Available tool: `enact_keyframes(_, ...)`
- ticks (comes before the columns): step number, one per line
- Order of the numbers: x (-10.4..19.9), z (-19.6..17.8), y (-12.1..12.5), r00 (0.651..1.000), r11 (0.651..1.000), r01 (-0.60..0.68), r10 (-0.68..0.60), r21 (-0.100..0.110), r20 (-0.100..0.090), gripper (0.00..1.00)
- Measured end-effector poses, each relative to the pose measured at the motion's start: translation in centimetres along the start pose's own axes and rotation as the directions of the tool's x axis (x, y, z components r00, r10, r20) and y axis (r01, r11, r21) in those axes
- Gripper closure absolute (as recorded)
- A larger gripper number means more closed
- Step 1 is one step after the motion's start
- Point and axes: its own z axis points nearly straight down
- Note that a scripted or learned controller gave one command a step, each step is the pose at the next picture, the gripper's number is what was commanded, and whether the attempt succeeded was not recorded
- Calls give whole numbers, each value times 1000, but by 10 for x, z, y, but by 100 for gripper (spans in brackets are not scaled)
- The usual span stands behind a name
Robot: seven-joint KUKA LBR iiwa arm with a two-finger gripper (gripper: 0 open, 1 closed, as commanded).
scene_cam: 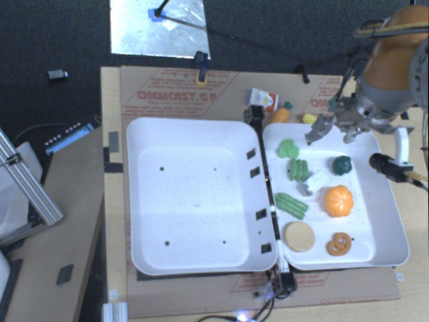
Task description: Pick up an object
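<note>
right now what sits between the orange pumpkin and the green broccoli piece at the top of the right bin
In the camera view, a small pale block and a ridged green piece lie between the orange pumpkin and the broccoli piece.

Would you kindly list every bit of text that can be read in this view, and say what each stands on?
"CHEMCAST GP", red, upside down, on the brown board beyond the left bin.
More red print on the board's right end and front edge: too blurred to read.
The small package behind the bins: print too small to read.
</note>
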Motion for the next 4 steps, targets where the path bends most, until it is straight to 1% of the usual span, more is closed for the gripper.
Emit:
enact_keyframes(1, 20, 138, -109, 1000, 1000, 0, 0, -5, -1, 0)
enact_keyframes(2, 24, 144, -62, 1000, 1000, 0, 0, 0, -1, 0)
enact_keyframes(3, 24, 135, -60, 1000, 1000, 1, -1, -1, 0, 100)
enact_keyframes(4, 79, 47, -84, 1000, 1000, -1, 1, 5, 0, 100)
